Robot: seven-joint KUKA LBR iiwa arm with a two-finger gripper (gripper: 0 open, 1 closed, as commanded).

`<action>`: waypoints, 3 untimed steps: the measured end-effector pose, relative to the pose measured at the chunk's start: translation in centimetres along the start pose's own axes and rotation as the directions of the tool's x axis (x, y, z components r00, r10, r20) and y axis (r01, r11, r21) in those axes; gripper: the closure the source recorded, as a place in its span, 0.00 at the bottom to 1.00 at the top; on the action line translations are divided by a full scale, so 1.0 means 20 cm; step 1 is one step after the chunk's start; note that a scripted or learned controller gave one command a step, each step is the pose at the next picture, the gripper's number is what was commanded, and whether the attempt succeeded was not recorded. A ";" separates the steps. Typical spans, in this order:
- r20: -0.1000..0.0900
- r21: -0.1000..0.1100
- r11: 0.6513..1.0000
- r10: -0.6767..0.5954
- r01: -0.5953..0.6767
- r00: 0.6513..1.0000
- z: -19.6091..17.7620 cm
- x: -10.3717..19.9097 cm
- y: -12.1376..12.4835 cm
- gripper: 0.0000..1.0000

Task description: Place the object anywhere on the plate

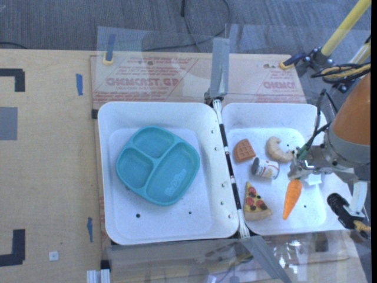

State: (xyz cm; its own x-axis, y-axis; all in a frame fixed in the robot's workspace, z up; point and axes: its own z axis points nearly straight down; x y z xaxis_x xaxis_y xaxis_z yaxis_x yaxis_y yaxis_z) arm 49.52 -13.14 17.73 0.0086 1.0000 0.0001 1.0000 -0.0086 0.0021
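While the arm reaches in from the right, I see its gripper (pixel 301 168) low in the right bin (pixel 306 114), just above the carrot (pixel 291 198); I cannot tell how it stands. The carrot lies on the bin floor near a pizza slice (pixel 255 201), a waffle (pixel 244 150), a small can (pixel 264 169) and a croissant (pixel 277 149). The teal plate (pixel 158 165), 3 compartments, sits in the left bin (pixel 112 119). Both bins rest on a tan table (pixel 47 158) beside grey carpet (pixel 88 5).
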 end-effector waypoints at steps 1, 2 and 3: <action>0.001 0.000 0.974 -0.226 0.226 0.974 -0.04 0.28 0.08 1.00; 0.001 0.001 0.991 -0.131 0.131 0.991 -0.13 0.75 0.50 1.00; 0.001 0.001 0.985 -0.173 0.173 0.985 -0.27 1.13 0.49 1.00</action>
State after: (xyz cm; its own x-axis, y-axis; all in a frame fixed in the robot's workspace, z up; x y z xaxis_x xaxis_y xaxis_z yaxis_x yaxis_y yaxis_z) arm 59.47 9.30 23.22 -0.1644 0.9864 -0.0009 0.9864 0.1644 0.0015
